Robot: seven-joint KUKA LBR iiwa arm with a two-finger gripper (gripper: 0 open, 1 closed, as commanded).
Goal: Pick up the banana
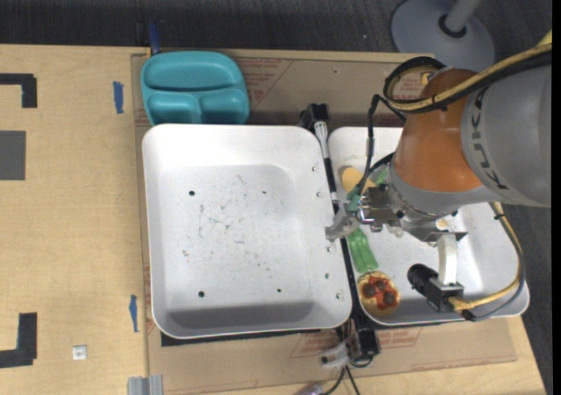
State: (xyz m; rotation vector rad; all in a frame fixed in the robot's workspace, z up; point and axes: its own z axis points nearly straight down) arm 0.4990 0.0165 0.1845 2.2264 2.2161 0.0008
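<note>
Gripper [351,225] low at right bin's [500,297] left edge, finger state impossible to tell; banana [351,178] just above, apparently unlifted. Grasp and lift remaining.

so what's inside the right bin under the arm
A green toy, a small pizza slice and a yellow piece show along the right bin's left side. The arm covers most of the rest, so I can't confirm the banana.

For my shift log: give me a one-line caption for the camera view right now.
KUKA arm reaching from the right over the right bin, above a green item and a pizza-like toy; left bin alongside.
</note>
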